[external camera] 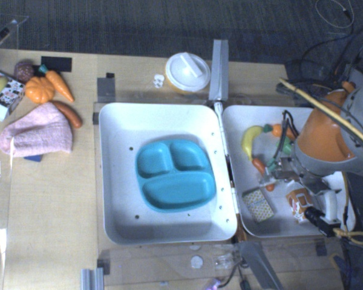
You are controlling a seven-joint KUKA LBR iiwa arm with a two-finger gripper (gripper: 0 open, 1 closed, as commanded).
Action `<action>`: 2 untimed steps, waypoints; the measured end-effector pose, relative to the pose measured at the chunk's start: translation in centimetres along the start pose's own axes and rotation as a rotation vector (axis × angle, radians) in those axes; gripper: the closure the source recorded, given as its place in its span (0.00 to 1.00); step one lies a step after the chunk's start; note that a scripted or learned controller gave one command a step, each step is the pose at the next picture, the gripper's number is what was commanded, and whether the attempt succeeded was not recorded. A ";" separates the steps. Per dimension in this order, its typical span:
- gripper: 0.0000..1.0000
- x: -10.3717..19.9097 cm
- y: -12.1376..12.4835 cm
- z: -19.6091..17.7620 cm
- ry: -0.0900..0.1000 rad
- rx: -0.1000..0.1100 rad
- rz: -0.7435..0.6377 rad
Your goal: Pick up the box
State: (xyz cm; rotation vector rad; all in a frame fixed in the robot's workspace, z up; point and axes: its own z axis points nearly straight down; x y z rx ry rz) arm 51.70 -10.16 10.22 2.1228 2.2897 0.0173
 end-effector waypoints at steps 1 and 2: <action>0.00 0.0 0.0 0.0 0.000 0.000 0.000; 0.00 1.6 -2.3 1.1 -0.001 -0.001 0.051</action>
